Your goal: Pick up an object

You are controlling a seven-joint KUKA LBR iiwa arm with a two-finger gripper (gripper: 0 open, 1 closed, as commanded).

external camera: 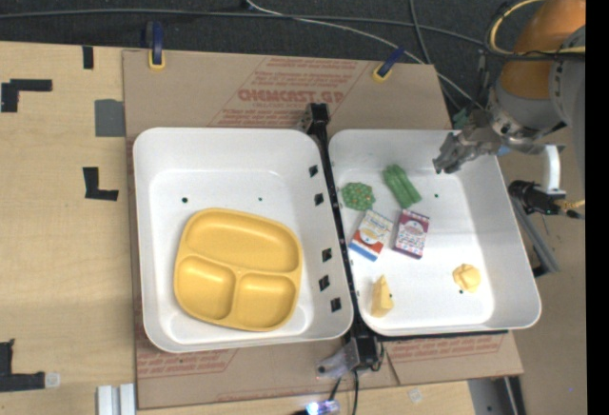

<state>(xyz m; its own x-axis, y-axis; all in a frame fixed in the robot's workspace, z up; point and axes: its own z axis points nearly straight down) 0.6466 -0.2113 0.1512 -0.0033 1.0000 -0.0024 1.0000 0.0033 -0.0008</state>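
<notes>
Two white bins sit side by side on the counter [57, 242]. The left bin [152, 156] holds one yellow divided tray [238, 267]. The right bin [514, 299] holds six small items: a green block [401, 185], a green round piece [358, 195], a white-and-red card [372, 234], a pink packet [412, 234], a yellow wedge [381, 297] and a yellow lump [465, 277].

The gripper [452, 156] hangs over the right bin's 1 o'clock corner — whether it is clenched or released cannot be told. Nothing shows in its grasp. The green block lies nearest, at its 8 o'clock, apart from it.

Red lettering on the cardboard [285, 89] under the bins is too blurred to read; print on card and packet is too small to read.
</notes>
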